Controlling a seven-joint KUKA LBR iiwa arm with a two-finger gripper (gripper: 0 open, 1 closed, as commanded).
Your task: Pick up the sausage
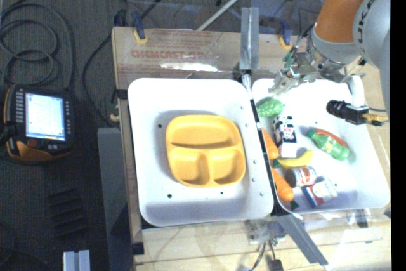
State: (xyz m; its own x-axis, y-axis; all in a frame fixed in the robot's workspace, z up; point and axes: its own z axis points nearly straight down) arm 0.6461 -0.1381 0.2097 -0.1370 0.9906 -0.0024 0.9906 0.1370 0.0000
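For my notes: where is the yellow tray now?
The yellow tray lies in the middle of the left white bin, left of the divider separating it from the right bin.

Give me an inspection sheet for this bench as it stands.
Surface: left bin and right bin, white, side by side.
Job's things: sausage cannot be singled out; orange piece by the right bin's left wall may be it.
Clutter: yellow tray in the left bin; leafy green, banana, green bottle and can in the right bin.
Grippers: gripper at the right bin's far left corner, near the leafy green; nothing seen held.
Cables: black loops on the floor, left of the bench.
Surroundings: pendant with lit screen, on the floor.
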